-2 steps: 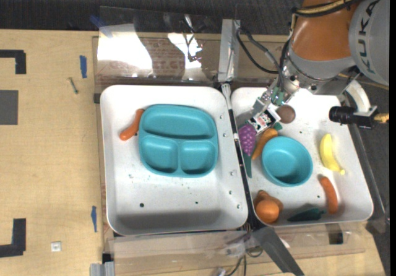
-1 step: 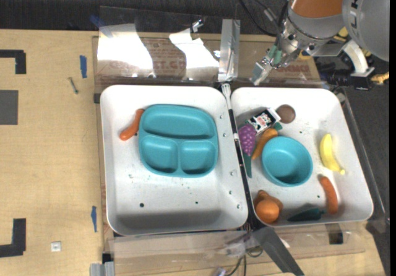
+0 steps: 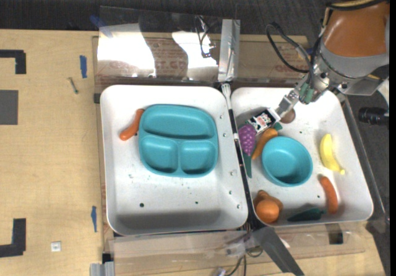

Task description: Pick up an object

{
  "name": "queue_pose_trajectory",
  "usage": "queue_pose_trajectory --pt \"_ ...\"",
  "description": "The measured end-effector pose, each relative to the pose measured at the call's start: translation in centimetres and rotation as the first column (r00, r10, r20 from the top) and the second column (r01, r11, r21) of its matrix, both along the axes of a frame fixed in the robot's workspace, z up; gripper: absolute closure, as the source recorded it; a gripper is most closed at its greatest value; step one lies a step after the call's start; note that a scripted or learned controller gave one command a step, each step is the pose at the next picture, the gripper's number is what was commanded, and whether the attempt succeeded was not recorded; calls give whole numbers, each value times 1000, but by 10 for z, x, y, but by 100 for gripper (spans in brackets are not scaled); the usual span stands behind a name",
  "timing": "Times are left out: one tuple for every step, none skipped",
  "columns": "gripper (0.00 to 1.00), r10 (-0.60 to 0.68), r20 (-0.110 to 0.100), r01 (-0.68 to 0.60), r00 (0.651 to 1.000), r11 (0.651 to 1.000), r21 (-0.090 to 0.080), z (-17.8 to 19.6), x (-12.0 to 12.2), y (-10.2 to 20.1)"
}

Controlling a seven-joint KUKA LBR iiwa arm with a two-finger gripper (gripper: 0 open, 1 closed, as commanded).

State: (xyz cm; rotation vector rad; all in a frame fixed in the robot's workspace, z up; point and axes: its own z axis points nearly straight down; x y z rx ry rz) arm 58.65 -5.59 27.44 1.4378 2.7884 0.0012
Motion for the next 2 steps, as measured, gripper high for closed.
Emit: queue_pose_trajectory --pt "100 -99 -7 99 995 995 2 -57 21 50" --pt "100 -58 1 58 998 998 4 -37 79 106"
